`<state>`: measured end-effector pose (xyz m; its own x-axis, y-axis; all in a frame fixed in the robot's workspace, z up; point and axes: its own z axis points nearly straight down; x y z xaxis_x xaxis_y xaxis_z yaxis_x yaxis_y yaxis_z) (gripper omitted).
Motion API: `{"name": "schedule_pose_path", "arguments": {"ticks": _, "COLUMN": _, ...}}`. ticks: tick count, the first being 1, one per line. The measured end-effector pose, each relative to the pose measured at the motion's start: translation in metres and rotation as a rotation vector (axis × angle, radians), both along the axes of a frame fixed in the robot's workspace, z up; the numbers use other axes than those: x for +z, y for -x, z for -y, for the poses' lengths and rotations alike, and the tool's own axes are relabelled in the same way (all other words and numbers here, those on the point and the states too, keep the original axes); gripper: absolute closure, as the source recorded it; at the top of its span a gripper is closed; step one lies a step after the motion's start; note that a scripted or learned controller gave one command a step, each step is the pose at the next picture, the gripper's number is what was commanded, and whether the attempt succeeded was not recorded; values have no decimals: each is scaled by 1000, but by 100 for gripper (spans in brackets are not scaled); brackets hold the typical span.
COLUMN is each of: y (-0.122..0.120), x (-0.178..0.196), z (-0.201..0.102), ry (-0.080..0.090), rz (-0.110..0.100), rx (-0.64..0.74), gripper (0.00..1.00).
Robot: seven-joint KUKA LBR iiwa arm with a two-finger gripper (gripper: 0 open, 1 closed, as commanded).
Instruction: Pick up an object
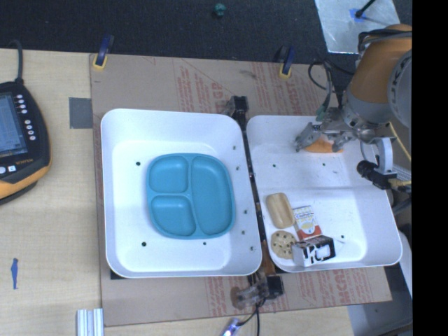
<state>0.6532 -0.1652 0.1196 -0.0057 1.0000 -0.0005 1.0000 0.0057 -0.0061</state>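
My gripper [323, 140] is down at the far end of the right bin [371, 219], with the grey arm and its orange band coming in from the right. Its two fingers stand apart, open, one on each side of a small orange object [320, 147] that lies on the bin floor. The fingers do not visibly close on it. Near the bin's front left lie a tan bread-shaped piece [278, 208], a round cookie [283, 243], a white and red packet [306, 221] and a black and white box [316, 250].
The left bin [126, 138] holds a blue divided plate [190, 194]. A teach pendant [17, 138] lies on the bench at the far left. Clamps [103, 51] hold the cardboard at the back. Cables hang near the arm's wrist [381, 170].
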Motion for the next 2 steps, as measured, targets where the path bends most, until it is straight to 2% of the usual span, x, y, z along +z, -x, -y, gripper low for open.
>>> {"name": "schedule_pose_path", "arguments": {"ticks": 1, "y": -3, "x": -6, "z": 26, "ry": 1, "rz": 5, "rx": -3, "gripper": 0}}
{"name": "schedule_pose_path", "arguments": {"ticks": 2, "y": 39, "x": 25, "z": 23, "ry": 0, "rz": 3, "rx": -3, "gripper": 0}}
